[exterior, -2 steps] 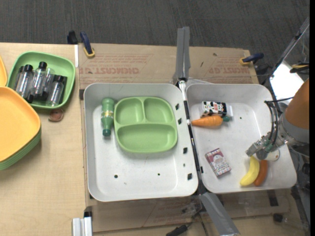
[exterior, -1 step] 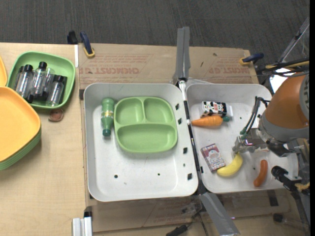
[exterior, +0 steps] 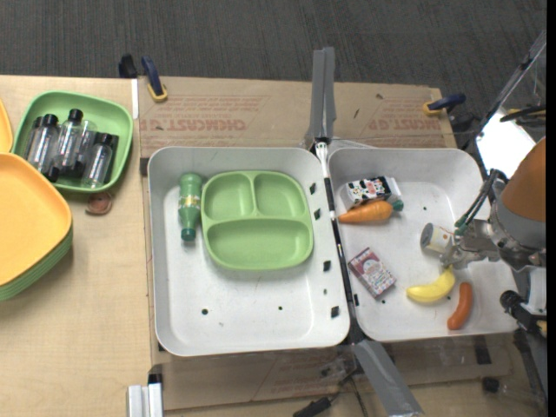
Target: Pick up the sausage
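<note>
The sausage (exterior: 460,306) is a short orange-red piece lying nearly upright near the front right corner of the right bin (exterior: 417,168). A yellow banana (exterior: 432,288) lies just to its left, almost touching it. My gripper (exterior: 453,252) hangs low over the right side of this bin, right above the banana and up-left of the sausage. Nothing shows in its grasp. The arm's orange band (exterior: 526,189) comes in from the right edge.
In the right bin there are also a carrot (exterior: 368,213), a small printed box (exterior: 368,189) and a pink packet (exterior: 372,272). The left bin holds a green divided plate (exterior: 257,220) and a green bottle (exterior: 189,205). Yellow plates (exterior: 26,233) and a bottle tray (exterior: 74,142) sit at the far left.
</note>
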You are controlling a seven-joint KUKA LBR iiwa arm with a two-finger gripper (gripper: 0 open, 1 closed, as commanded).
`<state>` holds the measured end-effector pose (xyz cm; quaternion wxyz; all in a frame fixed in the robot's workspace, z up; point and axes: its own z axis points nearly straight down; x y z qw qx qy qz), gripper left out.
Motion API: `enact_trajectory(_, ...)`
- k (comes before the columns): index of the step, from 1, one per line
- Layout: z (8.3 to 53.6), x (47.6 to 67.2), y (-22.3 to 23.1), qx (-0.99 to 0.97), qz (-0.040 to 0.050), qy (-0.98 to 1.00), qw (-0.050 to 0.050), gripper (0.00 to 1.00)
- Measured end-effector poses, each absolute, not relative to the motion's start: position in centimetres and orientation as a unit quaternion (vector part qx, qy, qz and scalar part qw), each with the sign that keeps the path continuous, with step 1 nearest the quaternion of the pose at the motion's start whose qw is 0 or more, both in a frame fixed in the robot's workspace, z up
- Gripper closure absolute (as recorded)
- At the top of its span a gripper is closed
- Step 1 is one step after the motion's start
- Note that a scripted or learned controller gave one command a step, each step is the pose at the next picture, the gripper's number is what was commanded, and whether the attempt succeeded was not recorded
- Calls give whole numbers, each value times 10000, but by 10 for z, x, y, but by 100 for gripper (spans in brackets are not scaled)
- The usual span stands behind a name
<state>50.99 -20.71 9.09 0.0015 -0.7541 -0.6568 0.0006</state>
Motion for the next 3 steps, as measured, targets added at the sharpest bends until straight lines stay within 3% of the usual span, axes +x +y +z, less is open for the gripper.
enact_trajectory(1,128,477,-155,-7126,10,-7016,15,100)
enact_trajectory(2,97,477,-198,-6349,6,-7726,12,100)
enact_trajectory(3,146,563,-192,-6174,5,-7867,-5,100)
